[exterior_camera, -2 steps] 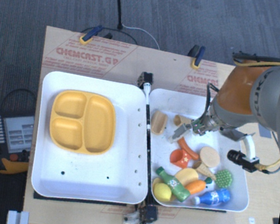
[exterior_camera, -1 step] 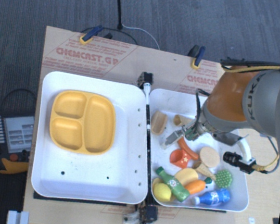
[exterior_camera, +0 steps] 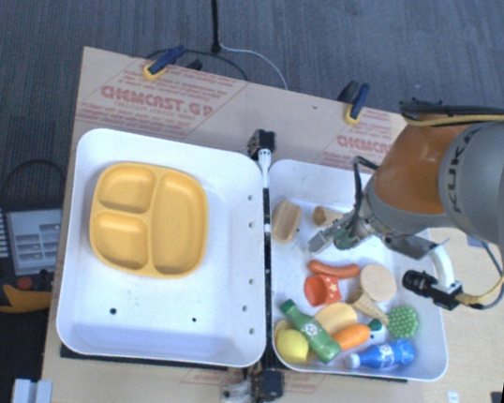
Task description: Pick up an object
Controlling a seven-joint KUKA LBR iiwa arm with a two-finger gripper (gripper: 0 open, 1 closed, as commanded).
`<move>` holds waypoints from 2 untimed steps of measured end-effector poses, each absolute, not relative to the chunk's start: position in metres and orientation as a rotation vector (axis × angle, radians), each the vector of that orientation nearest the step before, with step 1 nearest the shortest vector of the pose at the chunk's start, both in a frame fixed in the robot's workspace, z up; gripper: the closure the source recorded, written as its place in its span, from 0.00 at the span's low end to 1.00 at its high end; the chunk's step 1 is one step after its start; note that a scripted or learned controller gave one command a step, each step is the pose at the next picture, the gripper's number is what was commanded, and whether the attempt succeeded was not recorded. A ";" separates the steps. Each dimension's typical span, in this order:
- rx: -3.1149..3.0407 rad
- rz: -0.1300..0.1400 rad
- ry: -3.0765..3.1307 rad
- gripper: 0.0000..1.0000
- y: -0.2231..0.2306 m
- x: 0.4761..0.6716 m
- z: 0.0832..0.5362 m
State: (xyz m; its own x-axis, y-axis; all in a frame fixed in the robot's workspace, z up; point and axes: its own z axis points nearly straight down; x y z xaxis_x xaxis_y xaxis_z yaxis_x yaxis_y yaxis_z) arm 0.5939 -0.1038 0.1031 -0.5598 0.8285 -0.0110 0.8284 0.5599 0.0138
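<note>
Approach step, nothing grasped yet. Gripper (exterior_camera: 334,235) hangs low in the right bin (exterior_camera: 440,363), upper-left part, fingers apart w/ no object between them. Nearest pickable things: a tan block (exterior_camera: 285,220) just to its left, a small brown piece (exterior_camera: 322,215) right beside it, a red sausage (exterior_camera: 333,269) just below. The rest of the toys are piled at the bin's near end. Next move, probably: centre over one item, drop, close. The arm (exterior_camera: 446,174) reaches in from the right, wrist angled down-left. Yellow tray (exterior_camera: 149,218) sits in the left bin (exterior_camera: 64,308).
</note>
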 end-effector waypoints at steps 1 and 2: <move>1.466 0.011 2.761 0.00 -0.104 0.594 0.103; 1.242 0.015 2.854 0.00 -0.103 0.580 0.094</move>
State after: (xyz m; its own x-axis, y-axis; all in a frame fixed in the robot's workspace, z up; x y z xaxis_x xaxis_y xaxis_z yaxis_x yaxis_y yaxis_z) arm 0.5795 -0.1031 0.0937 -0.6811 0.7318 -0.0231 0.7315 0.6815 0.0202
